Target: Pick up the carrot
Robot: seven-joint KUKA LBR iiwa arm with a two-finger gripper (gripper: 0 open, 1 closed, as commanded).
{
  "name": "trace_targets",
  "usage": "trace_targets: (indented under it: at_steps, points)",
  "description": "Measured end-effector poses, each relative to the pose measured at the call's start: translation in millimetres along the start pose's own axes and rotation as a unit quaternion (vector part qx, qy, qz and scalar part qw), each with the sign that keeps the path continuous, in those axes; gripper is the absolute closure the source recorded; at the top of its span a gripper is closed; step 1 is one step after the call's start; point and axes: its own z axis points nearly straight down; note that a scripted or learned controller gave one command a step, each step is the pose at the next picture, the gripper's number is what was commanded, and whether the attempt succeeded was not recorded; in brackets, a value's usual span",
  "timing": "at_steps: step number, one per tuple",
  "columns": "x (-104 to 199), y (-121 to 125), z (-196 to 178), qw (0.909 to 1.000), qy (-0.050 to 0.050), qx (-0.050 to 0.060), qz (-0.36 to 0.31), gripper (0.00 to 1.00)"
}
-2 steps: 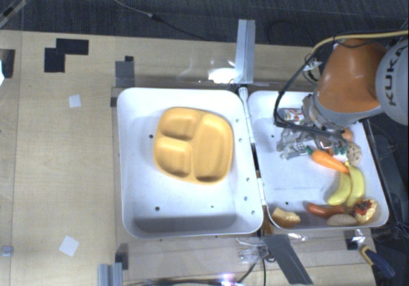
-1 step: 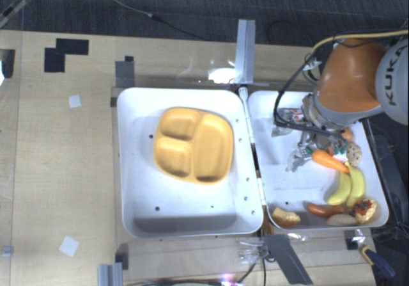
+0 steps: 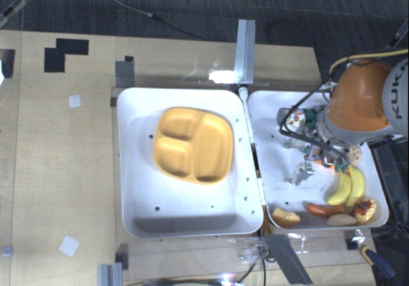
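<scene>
Camera view, near edge first: desk (image 3: 57,169) is pale wood w/ a few small paper squares stuck on it, and a metal bracket (image 3: 287,259) at the front between the two bins.

Right bin (image 3: 271,150), front wall: food items lie in a row along it. From left: a small tan pastry-like piece (image 3: 285,217), then the carrot (image 3: 321,209), reddish-orange, lying flat on the bin floor, long axis roughly parallel to the front wall. Just beside the carrot's right end sits a brownish lump (image 3: 342,219), and at the front right corner a red/yellow item (image 3: 365,210), too small to identify. Bananas (image 3: 346,187), yellow, lie just behind the carrot, tips pointing toward it, apart from the claw's fingers.

Mid bin: claw (image 3: 301,173) hangs over bare white floor, left of the bananas and behind the carrot, not touching it. Can't tell how far open it is; nothing visible in its grip.

Left bin (image 3: 137,214) holds a yellow compartment tray (image 3: 193,144), three sections, approx centred.

Farther back: arm's orange band (image 3: 361,99) above the wrist at right, w/ cables (image 3: 300,115) around it. Upright metal post (image 3: 245,48) stands behind the bins' shared wall. Black patches (image 3: 64,53) on the far-left desk.
</scene>
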Motion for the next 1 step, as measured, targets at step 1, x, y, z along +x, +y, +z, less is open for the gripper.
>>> trace_targets:
  at_steps: [1]
  points:
    - [74.8,-8.7,-1.7,0.9994,-0.001,0.001,-0.033,0.0]
